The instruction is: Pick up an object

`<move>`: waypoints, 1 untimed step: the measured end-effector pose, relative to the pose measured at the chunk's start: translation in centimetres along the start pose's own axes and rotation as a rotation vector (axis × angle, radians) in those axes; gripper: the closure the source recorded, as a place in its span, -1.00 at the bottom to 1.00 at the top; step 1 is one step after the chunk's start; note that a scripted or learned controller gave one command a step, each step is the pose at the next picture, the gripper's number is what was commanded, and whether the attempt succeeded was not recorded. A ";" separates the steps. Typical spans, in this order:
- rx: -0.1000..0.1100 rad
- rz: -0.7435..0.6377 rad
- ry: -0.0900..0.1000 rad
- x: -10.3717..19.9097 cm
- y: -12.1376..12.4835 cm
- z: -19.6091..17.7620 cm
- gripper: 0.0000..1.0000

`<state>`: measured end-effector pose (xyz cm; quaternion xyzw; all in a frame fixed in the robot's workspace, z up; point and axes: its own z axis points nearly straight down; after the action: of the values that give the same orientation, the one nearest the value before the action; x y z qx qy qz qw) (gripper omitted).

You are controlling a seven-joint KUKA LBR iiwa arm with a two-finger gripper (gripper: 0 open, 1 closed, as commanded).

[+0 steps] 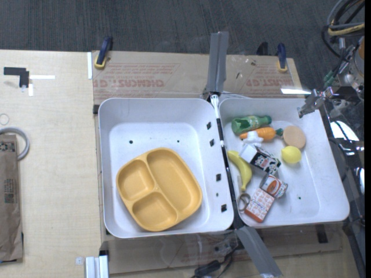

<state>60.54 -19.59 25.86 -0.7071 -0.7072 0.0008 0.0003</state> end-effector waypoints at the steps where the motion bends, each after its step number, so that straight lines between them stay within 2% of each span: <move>1: 0.000 -0.030 -0.001 7.8 1.8 9.7 -1.00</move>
<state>62.33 -11.78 16.14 -0.6963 -0.7178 0.0012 0.0002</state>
